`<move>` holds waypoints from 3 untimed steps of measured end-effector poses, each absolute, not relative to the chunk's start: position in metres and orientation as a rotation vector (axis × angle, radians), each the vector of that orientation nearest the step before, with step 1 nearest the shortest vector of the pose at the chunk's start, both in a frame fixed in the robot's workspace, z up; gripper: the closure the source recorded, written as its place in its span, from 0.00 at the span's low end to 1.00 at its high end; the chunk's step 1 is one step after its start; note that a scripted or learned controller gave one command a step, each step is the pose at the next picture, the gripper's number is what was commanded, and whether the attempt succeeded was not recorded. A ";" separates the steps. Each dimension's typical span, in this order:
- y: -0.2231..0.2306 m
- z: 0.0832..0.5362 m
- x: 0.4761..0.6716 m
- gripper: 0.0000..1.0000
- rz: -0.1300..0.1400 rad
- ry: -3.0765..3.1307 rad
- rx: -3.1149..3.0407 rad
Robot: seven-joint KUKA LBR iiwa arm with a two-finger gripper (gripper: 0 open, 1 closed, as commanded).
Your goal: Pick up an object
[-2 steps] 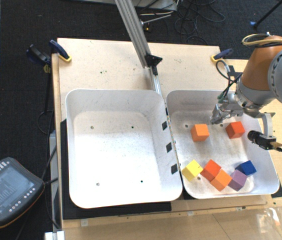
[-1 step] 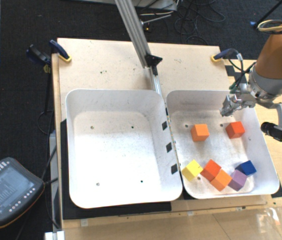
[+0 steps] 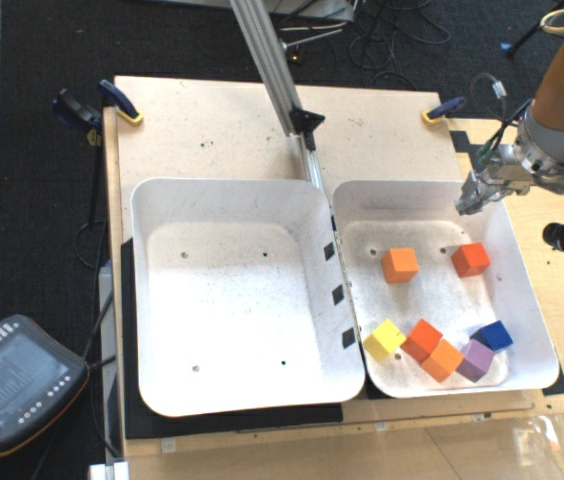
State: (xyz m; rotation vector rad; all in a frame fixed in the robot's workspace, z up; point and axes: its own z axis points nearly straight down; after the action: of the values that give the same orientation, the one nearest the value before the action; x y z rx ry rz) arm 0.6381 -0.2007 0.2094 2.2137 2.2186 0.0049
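- Camera view: right shallow white bin [image 3: 522, 298] holds seven foam cubes: four orange [image 3: 400, 264], one yellow [image 3: 384, 339], one purple [image 3: 476, 359], one blue [image 3: 493, 335]
- Gripper [image 3: 472, 200] hovers above that bin's far right corner; finger state can't be told

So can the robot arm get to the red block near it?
Probably yes. The small red-orange foam cube sits alone by the right white bin's far wall, nothing touching it, and the gripper hangs just above and behind it, so the way down looks free.
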 end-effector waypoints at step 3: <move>-0.088 0.259 0.609 1.00 0.002 2.232 2.213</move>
State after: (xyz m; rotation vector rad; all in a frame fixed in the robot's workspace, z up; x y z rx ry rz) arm 0.6093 -0.0878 0.2593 2.2134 2.2321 0.0019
